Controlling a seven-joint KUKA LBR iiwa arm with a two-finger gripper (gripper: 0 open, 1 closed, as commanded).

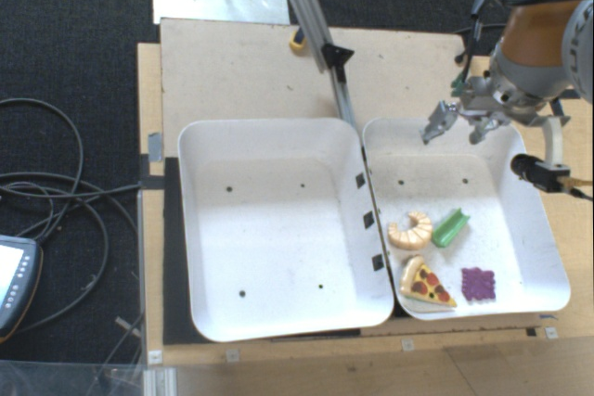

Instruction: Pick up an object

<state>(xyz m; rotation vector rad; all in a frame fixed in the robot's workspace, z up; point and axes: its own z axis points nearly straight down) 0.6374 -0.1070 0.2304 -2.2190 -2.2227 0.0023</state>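
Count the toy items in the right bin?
4, all in the right bin's near half: croissant by the divider, green piece right beside it, pizza slice in front of the croissant, purple piece right of the pizza. Nothing looks hidden.

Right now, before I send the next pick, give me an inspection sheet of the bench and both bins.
Surface: wooden bench bearing two white bins side by side; left bin, right bin.
Job's things: toy croissant, green toy vegetable, toy pizza slice, purple toy, all at the right bin's near end.
Clutter: nothing seen.
Grippers: gripper open above the right bin's far end, holding nothing.
Cables: black cables on the floor, left.
Surroundings: dark carpet, pendant, metal pole.
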